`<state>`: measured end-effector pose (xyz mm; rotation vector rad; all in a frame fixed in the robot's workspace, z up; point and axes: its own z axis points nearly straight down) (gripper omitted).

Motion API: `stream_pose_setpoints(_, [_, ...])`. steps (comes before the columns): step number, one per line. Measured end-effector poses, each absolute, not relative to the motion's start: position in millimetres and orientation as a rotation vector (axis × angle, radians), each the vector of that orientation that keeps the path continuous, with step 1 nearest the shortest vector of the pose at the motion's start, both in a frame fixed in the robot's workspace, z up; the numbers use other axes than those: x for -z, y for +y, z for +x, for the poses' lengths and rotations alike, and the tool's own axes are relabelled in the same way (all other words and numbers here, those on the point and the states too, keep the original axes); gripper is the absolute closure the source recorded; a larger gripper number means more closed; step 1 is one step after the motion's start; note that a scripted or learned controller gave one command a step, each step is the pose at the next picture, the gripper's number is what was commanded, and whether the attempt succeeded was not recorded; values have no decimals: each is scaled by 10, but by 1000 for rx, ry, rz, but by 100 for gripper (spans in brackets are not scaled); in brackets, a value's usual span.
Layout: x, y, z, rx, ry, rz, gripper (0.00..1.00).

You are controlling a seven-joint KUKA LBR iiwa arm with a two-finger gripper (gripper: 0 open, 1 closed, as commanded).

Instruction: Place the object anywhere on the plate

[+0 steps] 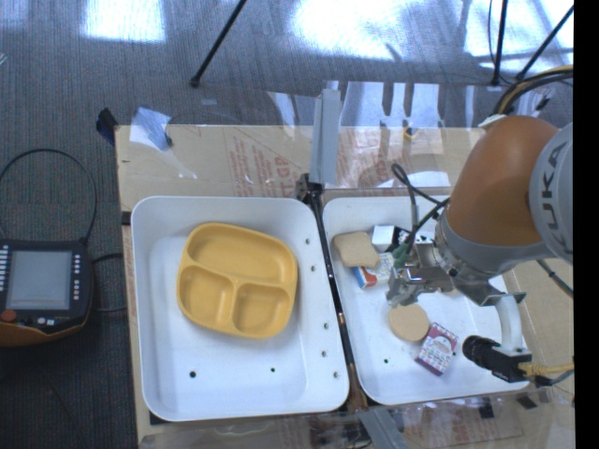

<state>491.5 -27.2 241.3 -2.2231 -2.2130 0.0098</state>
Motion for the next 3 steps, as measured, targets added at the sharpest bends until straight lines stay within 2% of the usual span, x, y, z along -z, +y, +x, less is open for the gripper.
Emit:
stream_pose_setpoints(1, [-2986, 386, 5376, -1, -2225, -2216, 100])
stream_pose_setpoints(2, [-2152, 988, 5416, -18, -2218, -2214, 100])
stream_pose_setpoints(3, [-1835, 1094, 4738, -16, -2212, -2220, 100])
